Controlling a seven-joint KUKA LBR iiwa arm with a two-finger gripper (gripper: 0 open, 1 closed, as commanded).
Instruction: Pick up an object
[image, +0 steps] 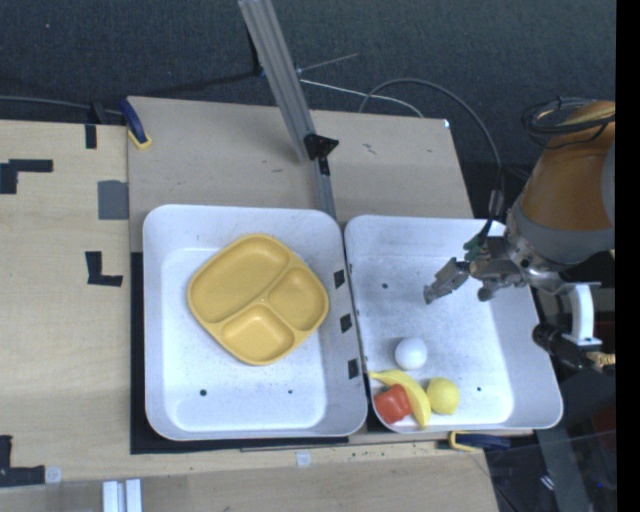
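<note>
In the right bin (520, 330), near its front edge, lie a white ball (410, 353), a yellow banana (412, 390), a red fruit-like piece (392, 404) and a small yellow round fruit (443, 396). The banana touches both the red piece and the yellow fruit. My gripper (458, 291) hangs over the upper middle of the right bin, behind and to the right of the white ball. Its fingers (436, 290) are spread open with nothing between them.
A yellow divided plate (258, 298) lies in the left bin (170, 400). A grey metal bar (285, 80) slants down from the top to the wall between the bins. The arm's orange band (570, 185) is at the right edge.
</note>
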